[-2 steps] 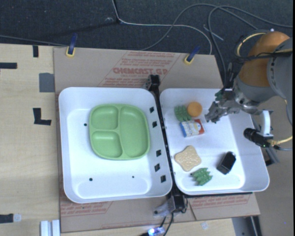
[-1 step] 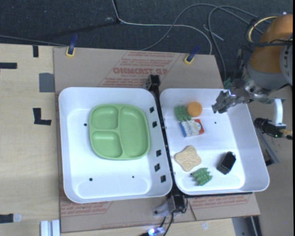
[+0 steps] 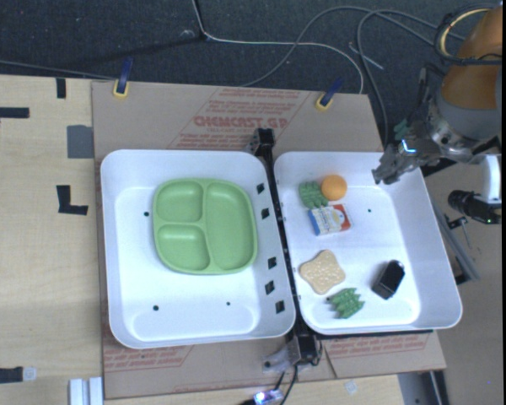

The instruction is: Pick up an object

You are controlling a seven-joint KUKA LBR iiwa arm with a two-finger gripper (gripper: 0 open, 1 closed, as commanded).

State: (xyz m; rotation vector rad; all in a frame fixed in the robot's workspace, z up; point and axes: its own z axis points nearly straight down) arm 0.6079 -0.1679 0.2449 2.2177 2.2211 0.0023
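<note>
Claw [image 3: 390, 167] of mine hangs over the bin's far-right rim, grip state unclear; descending here risks striking the rim [image 3: 405, 160]; orange ball [image 3: 334, 186] lies left.

Both white bins [image 3: 126, 192] look like smooth, slightly glossy plastic. The green divided plate [image 3: 206, 225] looks like matt plastic. Beneath lies brown printed cardboard [image 3: 228, 116], on pale wood.

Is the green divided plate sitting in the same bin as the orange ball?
No, the green divided plate lies in the left bin, while the orange ball is in the right bin.
</note>
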